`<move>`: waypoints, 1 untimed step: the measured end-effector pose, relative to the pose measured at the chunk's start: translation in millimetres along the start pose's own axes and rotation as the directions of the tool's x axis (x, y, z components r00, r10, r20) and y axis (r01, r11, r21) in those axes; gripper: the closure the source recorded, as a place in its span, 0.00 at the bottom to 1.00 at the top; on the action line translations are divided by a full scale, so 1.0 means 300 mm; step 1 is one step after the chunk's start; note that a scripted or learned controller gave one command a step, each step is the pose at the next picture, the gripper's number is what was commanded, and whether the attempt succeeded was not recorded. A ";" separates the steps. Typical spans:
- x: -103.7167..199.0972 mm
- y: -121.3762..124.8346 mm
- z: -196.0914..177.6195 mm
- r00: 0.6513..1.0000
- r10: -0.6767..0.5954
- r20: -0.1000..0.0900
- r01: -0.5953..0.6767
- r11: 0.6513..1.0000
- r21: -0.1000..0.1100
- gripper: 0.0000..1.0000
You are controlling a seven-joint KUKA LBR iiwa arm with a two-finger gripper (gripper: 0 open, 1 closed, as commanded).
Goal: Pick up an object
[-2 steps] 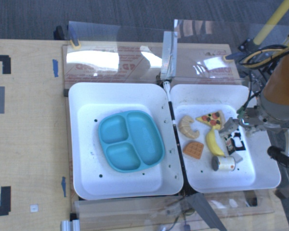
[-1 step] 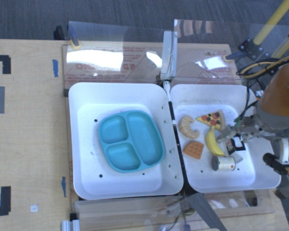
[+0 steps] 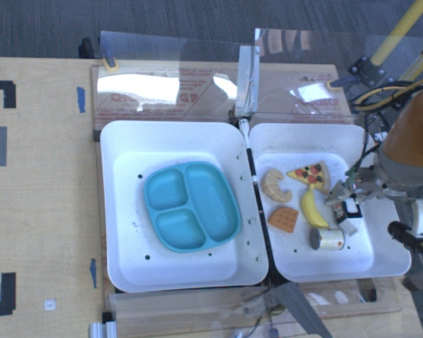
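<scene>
One banana (image 3: 313,210) — long axis running near-to-far.

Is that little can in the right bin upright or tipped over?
Tipped over. The can lies on its side on the right bin floor, its dark end facing left, just below the banana.

Blue divided plate (image 3: 192,206) in left bin (image 3: 120,146), banana (image 3: 312,210), pizza slice (image 3: 309,174), croissant (image 3: 275,186), waffle (image 3: 283,220) in right bin (image 3: 381,259)

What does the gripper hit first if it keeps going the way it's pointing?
Probably the banana. The gripper reaches in from the right toward the left, low in the right bin, and the banana lies just left of its tip. Depth is unclear from above, so it could pass over it.
</scene>
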State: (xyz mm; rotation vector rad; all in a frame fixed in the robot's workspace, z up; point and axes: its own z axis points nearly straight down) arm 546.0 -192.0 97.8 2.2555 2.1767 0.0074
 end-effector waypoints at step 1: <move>0.249 -0.019 -0.413 1.000 -0.023 -0.002 0.023 1.000 -0.003 1.00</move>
